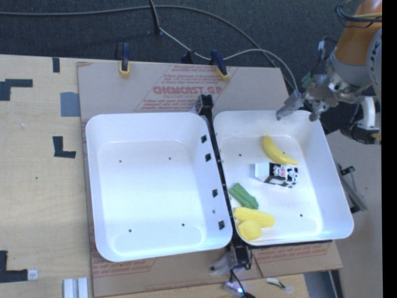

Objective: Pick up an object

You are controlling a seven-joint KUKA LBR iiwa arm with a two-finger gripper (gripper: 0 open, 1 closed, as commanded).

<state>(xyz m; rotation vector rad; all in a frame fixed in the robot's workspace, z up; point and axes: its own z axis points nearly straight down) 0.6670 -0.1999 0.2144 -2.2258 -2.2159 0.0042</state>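
Note:
The right bin (322,160) holds a yellow banana (277,151), a small black-and-white cow-patterned box (277,173), a green pea pod (244,196), a yellow corn cob (254,216) and a yellow lemon-like piece (249,230). My gripper (301,108) hangs above the bin's far right corner, up and to the right of the banana. Its two grey fingers (286,109) stand spread apart with nothing between them.
The left bin (99,166) sits beside the right one, joined along a black clipped seam (214,166). Both rest on cardboard held by two clamps (124,61) at the back. A black cable (186,42) runs across the dark floor behind.

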